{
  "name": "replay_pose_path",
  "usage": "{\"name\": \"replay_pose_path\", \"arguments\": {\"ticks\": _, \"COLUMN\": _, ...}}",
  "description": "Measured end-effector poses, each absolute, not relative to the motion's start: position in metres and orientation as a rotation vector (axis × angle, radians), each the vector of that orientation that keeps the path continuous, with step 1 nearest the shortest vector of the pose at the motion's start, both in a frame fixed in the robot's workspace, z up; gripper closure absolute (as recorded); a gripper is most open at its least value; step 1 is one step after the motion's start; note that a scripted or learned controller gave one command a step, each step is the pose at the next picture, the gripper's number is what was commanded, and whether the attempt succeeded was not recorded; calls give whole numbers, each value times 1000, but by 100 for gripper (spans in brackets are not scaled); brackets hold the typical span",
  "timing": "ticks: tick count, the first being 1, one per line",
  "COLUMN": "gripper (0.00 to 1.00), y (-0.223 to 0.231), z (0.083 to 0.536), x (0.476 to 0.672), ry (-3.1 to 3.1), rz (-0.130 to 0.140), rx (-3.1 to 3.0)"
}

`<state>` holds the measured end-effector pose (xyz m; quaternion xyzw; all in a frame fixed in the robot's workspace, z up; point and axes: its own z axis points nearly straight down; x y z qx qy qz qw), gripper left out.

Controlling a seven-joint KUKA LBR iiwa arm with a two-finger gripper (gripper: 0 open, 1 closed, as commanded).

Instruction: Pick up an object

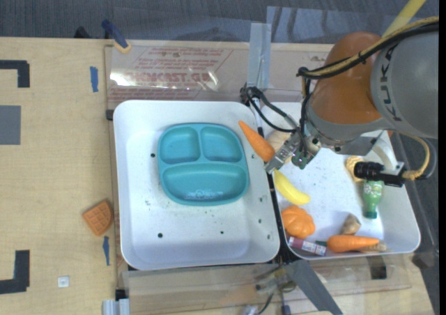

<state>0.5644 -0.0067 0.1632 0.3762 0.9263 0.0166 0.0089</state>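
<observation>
My gripper hangs over the divide between the two bins, at the right bin's near-left side. It is open, with nothing between its fingers. An orange carrot lies slanted at the left bin's right edge, its lower end just left of the gripper. A yellow banana lies right below the gripper in the right bin. Lower down sit a round orange fruit, a second carrot, a small tan piece and a pink-capped tube. A green bottle stands at the right.
A teal divided plate fills the middle of the left bin. An orange waffle-like block lies on the wooden bench left of the bins. Black cables trail from the wrist over the bins' far edge.
</observation>
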Motion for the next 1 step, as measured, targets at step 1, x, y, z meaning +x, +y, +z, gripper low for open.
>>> {"name": "replay_pose_path", "arguments": {"ticks": 1, "gripper": 100, "y": 49, "z": 245, "x": 583, "ry": 2755, "rz": 8, "rx": 1496}}
